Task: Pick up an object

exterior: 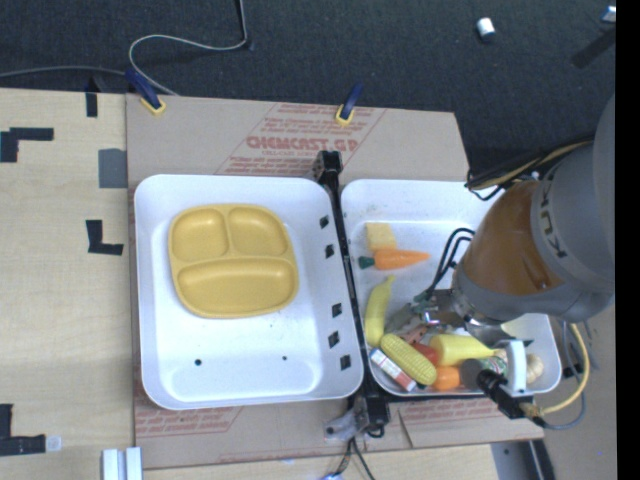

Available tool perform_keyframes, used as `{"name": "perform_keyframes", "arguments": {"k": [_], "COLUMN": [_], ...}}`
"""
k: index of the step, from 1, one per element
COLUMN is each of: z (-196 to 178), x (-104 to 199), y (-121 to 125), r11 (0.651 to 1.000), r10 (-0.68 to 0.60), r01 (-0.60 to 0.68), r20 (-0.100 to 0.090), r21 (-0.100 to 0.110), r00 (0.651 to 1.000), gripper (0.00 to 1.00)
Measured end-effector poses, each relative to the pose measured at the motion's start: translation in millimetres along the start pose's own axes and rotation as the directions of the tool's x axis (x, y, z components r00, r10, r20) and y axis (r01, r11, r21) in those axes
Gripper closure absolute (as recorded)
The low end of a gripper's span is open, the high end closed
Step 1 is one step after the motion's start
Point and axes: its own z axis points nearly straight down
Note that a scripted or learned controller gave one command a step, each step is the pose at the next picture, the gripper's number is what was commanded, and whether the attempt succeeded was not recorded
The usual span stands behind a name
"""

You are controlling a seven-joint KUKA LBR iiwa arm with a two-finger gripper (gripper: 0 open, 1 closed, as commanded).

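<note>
I'm looking down at the two shallow white plastic bins on the desk right now. The left bin (160, 358) is holding a yellow three-compartment plastic plate (235, 260). The right bin (420, 200) is carrying all the toy food, bunched toward its near side.

The grey arm with the orange band (530, 248) is hanging over the right bin's near-right part, and the claw (432, 313) is sitting low in the pile under the wrist. I can't tell how it's set, the wrist is covering too much.

Candidates I'm seeing: an orange plastic carrot (397, 260) lying just beside a pale yellow block (379, 235), well clear of the pile; a yellow-green curved banana-like piece (377, 308) running along the divider; a yellow corn cob (407, 358) and a yellow pepper-like piece (462, 347) at the near wall, touching other bits.

My guess is these are all light, stiff, hollow plastic, smooth enough to slip out of a pinch. I'd be going for the carrot across its thick middle, since it's got open floor around it. The corn and banana are hugging the walls and neighbours, so there's less room to get around them there. The far half of the right bin is giving the most space.
</note>
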Motion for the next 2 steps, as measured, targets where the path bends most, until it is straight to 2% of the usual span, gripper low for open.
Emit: {"name": "perform_keyframes", "arguments": {"k": [1,2], "z": [-10,-126], "x": [1,42], "y": [1,0], "r11": [1.000,1.000], "r10": [-0.002,-0.004], "r01": [0.002,0.004], "r20": [-0.002,-0.002], "r21": [-0.002,0.000], "r00": [1.000,1.000], "gripper": [1.00,1.00]}}
